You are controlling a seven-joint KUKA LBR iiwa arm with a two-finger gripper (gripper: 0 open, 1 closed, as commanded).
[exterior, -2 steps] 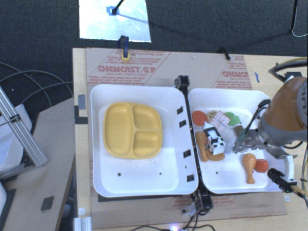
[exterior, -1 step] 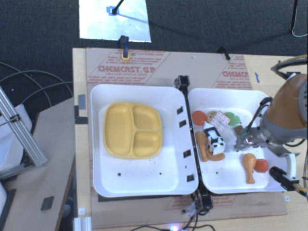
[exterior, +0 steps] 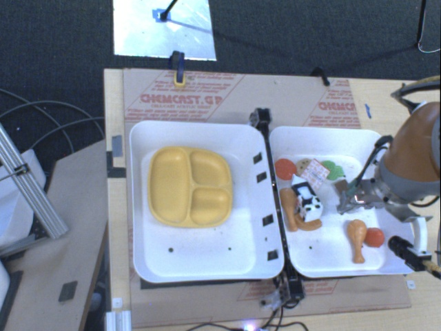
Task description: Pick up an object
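1. A yellow divided plate (exterior: 190,187) lies in the left bin (exterior: 145,254).
2. In the right bin (exterior: 324,267), left to right: a hot dog (exterior: 288,209), a black-and-white cow figure (exterior: 307,201), and lower right a toy drumstick (exterior: 357,238).
3. The gripper (exterior: 350,200) hovers above the drumstick; whether it is clenched I cannot tell.
4. The drumstick looks light, stiff and slick; grasp its narrow shank.

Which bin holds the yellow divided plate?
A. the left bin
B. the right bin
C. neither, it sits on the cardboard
A: the yellow divided plate lies flat in the left bin, while the right bin holds the small toy foods.
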